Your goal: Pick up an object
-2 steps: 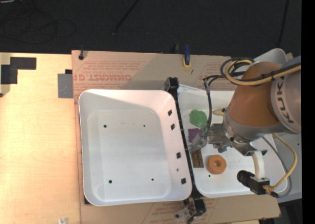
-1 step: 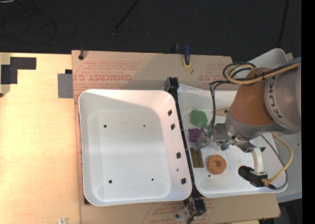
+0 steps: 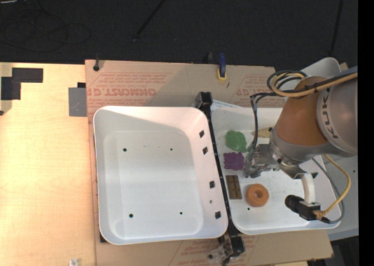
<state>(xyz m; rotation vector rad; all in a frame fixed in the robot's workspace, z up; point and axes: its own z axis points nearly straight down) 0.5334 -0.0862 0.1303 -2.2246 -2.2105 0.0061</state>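
Observation:
The right bin (image 3: 279,227) holds a green lump (image 3: 236,140) near its far left, a purple bunch-shaped piece (image 3: 234,161) just below it, a brown ridged bar (image 3: 233,187) along the left wall, and an orange ring (image 3: 257,195) toward the front. My gripper (image 3: 252,168) hangs low inside this bin, just right of the purple piece and above the orange ring. The orange-banded wrist covers the bin's right half. Nothing shows between the fingers.
The left white bin (image 3: 152,177) lies beside the right one, with a black divider rail (image 3: 213,165) between them. Brown cardboard (image 3: 146,86) lies under both bins, and a pale wooden bench top (image 3: 41,177) spreads to the left.

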